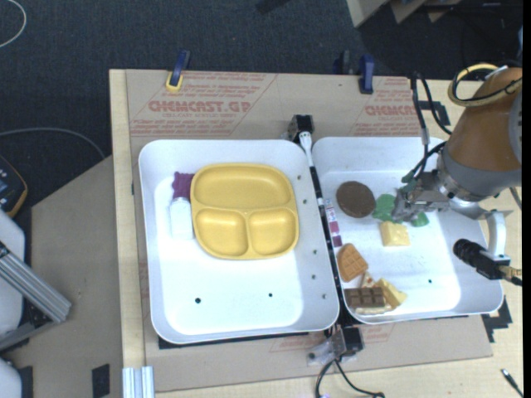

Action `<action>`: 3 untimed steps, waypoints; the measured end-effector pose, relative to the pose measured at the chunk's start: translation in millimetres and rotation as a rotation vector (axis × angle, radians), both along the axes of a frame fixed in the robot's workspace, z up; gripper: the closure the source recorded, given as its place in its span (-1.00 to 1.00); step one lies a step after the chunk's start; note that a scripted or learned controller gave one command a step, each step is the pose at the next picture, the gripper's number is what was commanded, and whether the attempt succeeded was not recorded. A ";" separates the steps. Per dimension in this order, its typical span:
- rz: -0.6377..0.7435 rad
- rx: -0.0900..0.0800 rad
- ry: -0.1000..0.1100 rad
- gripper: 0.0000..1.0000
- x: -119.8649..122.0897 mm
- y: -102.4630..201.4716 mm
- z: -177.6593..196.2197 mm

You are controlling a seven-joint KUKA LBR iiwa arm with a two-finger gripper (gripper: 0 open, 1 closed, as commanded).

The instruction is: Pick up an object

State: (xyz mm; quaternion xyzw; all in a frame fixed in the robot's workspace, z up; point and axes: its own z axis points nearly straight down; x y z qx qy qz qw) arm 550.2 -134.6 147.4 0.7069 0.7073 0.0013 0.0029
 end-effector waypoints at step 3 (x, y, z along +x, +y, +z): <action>0.006 0.004 0.004 1.00 -2.3 50.9 81.4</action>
